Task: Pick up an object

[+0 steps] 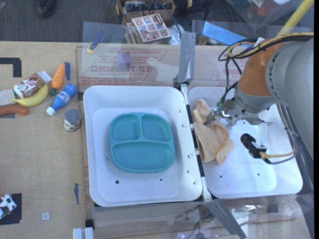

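Observation:
A tan, floppy, cloth-like object lies crumpled along the left side of the right bin. Its upper lobe rests against the bin's left wall. My gripper is low in the right bin, at the upper right edge of the tan object and close to or touching it. The grey arm with its orange band hangs over the bin's back right part and hides the floor there. A teal divided plate lies flat in the middle of the left bin.
Left of the bins on the wooden bench lie a banana, a carrot, a blue bottle and a small can. Boxes and a clear panel stand behind the bins. A metal divider rises between the bins at the back.

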